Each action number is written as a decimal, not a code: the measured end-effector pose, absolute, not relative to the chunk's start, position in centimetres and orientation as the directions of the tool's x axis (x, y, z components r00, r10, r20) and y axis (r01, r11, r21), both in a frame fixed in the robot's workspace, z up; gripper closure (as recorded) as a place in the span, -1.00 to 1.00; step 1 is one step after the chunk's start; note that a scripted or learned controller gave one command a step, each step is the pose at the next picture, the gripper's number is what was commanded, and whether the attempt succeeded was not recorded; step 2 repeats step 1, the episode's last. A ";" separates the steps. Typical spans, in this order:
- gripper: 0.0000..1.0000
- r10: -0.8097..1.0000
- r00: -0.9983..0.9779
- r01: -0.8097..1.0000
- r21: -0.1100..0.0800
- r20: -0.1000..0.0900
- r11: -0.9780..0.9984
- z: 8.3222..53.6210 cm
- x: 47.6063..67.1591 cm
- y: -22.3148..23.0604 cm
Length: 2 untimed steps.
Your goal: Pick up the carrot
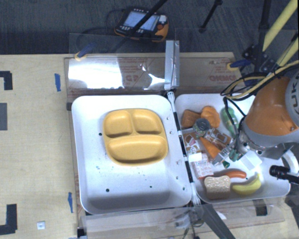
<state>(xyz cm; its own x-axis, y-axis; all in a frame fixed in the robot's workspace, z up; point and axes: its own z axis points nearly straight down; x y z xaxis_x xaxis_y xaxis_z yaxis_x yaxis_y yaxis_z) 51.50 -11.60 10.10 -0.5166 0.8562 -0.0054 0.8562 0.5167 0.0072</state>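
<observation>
Down at the right bin's (279,188) front edge sit a slice of bread (217,184), a banana (248,184) and a red sausage-like piece (231,174). Just behind them the carrot (210,147) lies slanted near the bin's middle, and the gripper (228,154) hovers at its right side, whether spread or closed I cannot tell. Over in the left bin (93,182), a yellow divided tray (135,135) rests toward the back.

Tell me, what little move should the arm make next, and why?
Probably a short descent straight onto the carrot. The gripper hangs in the right bin just beside that orange piece, among crowded toy food, with nothing seen held, so it likely needs to settle over it before closing.
</observation>
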 end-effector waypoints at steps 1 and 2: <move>1.00 0.892 -0.452 0.892 0.002 -0.002 0.452 18.5 61.5 -8.2; 1.00 0.892 -0.452 0.892 0.002 -0.002 0.452 18.5 61.5 -8.2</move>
